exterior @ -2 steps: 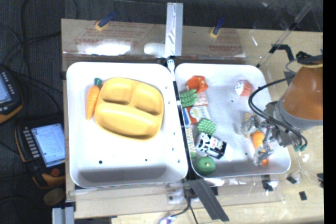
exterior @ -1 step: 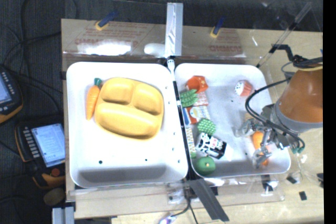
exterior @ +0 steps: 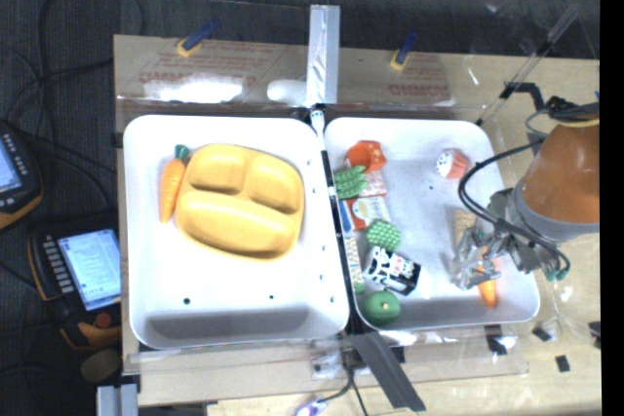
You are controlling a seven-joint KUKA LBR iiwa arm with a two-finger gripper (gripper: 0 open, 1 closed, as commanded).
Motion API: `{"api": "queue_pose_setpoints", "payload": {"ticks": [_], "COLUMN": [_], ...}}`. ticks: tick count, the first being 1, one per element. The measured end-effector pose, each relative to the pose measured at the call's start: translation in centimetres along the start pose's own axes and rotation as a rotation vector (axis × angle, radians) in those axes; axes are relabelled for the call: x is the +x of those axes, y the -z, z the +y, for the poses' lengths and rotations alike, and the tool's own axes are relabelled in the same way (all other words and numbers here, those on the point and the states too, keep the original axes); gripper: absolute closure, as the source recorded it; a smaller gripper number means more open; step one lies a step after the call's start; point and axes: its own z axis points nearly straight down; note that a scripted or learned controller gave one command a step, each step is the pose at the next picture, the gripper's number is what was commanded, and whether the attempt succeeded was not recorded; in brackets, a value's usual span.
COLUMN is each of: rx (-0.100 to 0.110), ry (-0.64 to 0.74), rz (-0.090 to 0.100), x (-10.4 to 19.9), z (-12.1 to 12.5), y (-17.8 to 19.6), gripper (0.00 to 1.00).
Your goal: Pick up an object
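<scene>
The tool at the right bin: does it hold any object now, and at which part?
It cannot be told. The tool is low in the right bin, beside a small orange object, but the hold is unclear.

Both bins (exterior: pixel 146 209) are white. A yellow divided tray (exterior: pixel 239 200) lies beside an orange carrot (exterior: pixel 172 187) with a green top. A black-and-white cow-patterned box (exterior: pixel 392 270), a green apple (exterior: pixel 381 308) and a red-orange toy (exterior: pixel 366 155) share the other bin.

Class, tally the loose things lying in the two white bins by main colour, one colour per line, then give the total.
Yellow: 1, the divided tray
Orange: 3, the carrot, a lump, a small piece by the gripper
Green: 3
Black and white: 1
White and red: 2
Total: 10
</scene>
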Motion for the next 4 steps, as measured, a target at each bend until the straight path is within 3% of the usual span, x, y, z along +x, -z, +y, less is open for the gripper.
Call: {"api": "queue_pose_setpoints", "payload": {"ticks": [1,2,3,4], "rx": [0.0,-0.009,-0.004,-0.004], "ry": [0.0,-0.003,-0.003,-0.003], "rz": [0.0,0.005,0.0,0.001], "x": [0.0,0.0,-0.2,-0.2], "z": [0.0,-0.5,-0.6,-0.6], "y": [0.0,-1.1,-0.1,-0.1], "gripper": [0.0,0.0,1.0,0.0]}}
